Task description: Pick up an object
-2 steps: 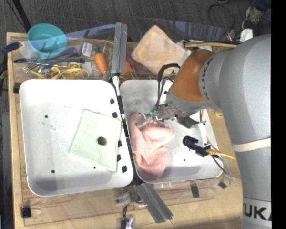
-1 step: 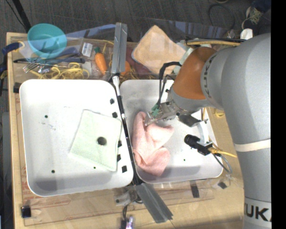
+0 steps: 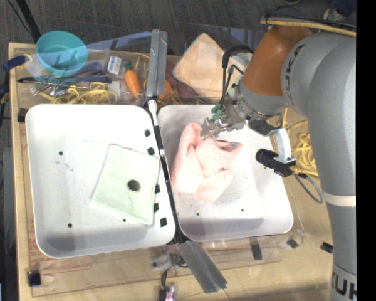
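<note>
Your arm (image 3: 329, 105) comes in from the right, with the gripper (image 3: 214, 128) down on the top edge of the pink cloth (image 3: 202, 158) in the right bin (image 3: 272, 215). Can't tell if the fingers are pinching it, probably going for a fold.

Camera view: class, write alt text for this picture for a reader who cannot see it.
A grey robot arm's gripper is down at the top edge of a crumpled pink cloth in the right white bin. The left white bin holds a pale green cloth lying flat.
</note>
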